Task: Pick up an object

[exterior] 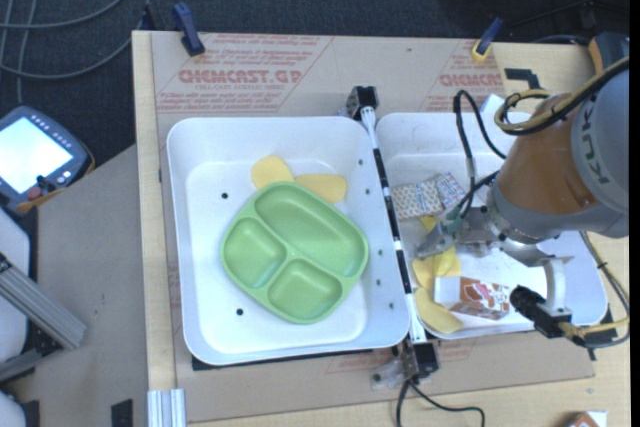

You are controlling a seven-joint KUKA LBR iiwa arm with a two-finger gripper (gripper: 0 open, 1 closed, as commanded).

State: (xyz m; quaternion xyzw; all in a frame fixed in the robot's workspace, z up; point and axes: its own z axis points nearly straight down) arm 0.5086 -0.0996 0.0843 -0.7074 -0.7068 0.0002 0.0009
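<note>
Camera view: I have the arm [560,175] over the right bin [420,130], gripper [447,233] low among a checkered packet [425,197] and yellow piece [437,268]. I cannot tell its grip; nothing looks lifted, so the pick remains.

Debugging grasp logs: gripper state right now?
Gripper: cannot be told. It sits low in the right bin, over the yellow item beside the patterned packet.
</note>
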